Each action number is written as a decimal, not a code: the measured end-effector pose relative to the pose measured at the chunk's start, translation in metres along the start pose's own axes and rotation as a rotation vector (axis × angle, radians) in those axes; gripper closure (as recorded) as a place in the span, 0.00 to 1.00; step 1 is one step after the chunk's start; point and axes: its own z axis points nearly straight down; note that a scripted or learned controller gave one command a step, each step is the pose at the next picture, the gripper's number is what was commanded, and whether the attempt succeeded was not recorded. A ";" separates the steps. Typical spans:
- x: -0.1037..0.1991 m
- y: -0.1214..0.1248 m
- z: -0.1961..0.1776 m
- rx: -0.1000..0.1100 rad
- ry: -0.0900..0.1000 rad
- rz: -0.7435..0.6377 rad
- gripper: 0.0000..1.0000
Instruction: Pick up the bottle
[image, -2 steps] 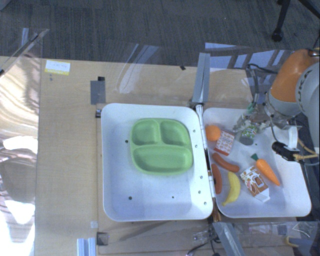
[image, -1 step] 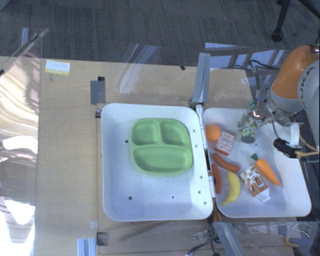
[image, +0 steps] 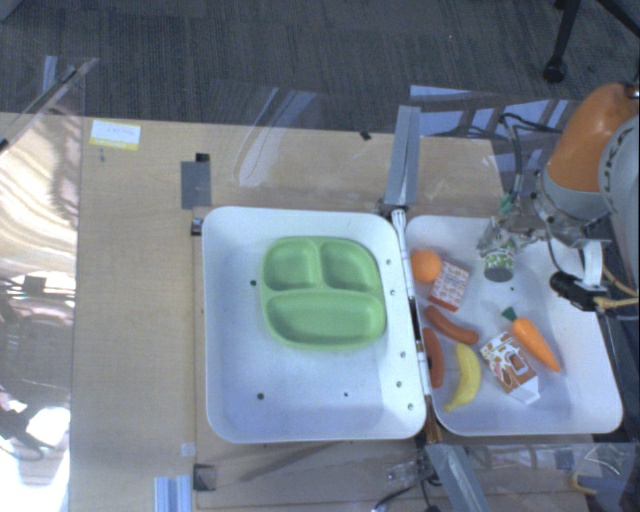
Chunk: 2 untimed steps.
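Camera view: two shallow white bins sit side by side on a wooden bench, their inner rims touching along a central seam. The arm (image: 600, 140), grey with an orange band, enters from the right and ends in the gripper (image: 500, 243), which sits over the far part of the right bin (image: 585, 415).

The bottle (image: 498, 264) is a small stubby object directly beneath the gripper, in the far half of the right bin, right of the orange and beyond the carrot. Its long axis runs roughly up and down in the view, the pale grey end toward the gripper and the greenish end toward the near rim. The gripper's tip meets or overlaps the bottle's pale end; whether it is open or closed on the bottle cannot be told, and it is unclear whether the bottle rests on the bin floor.

Contents of the right bin:
- an orange (image: 426, 265) at the far left, just beside a small red and white carton (image: 450, 286)
- a sausage (image: 452, 325) lying at a slant, and a second sausage (image: 434, 357) along the left wall
- a banana (image: 465, 377) near the second sausage
- a brown and white carton (image: 510, 366), touching or just beside a carrot (image: 535, 345) whose green top points toward the bottle

The left bin (image: 230, 400) holds a green divided plate (image: 322, 292), with two small compartments on its far side and one wide compartment on its near side
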 end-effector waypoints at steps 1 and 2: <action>0.075 -0.028 0.019 0.014 0.005 -0.080 1.00; 0.076 -0.026 0.008 0.010 0.005 -0.084 1.00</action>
